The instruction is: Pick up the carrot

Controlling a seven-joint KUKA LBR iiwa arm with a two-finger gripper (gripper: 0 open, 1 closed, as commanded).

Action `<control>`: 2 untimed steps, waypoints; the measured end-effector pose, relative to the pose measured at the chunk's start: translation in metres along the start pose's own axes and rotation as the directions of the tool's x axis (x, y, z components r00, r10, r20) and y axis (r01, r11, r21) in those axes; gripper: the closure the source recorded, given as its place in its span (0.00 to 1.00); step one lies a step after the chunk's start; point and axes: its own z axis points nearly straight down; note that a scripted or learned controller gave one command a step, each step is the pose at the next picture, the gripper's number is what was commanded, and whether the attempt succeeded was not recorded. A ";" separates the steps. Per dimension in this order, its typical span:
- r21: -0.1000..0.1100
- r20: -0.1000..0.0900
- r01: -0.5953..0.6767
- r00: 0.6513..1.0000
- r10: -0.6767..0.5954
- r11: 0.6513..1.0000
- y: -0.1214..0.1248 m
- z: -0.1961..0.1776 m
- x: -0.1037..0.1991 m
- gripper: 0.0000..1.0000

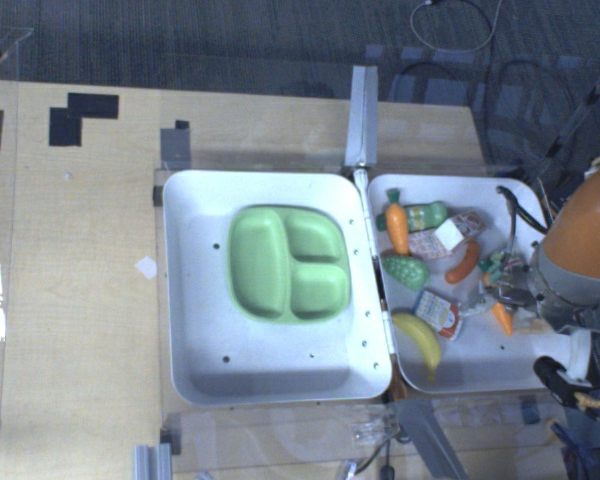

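Now | carrot (396,226): 1, right bin (480,373) | banana (420,338): 1 | claw (505,293): grip state unreadable

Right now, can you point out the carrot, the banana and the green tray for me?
carrot (396,228): camera view, middle of its orange body.
banana (421,339): camera view, middle of its yellow curve.
green tray (262,263): camera view, floor of its large left compartment.

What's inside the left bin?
A green divided tray lies in the left bin, its three compartments bare. Whatever is beneath the tray is covered.
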 end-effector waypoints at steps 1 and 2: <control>-0.014 -0.019 0.017 1.000 -0.017 1.000 0.028 0.022 -0.024 0.00; -0.027 -0.012 0.018 1.000 -0.019 0.999 0.031 0.010 -0.024 1.00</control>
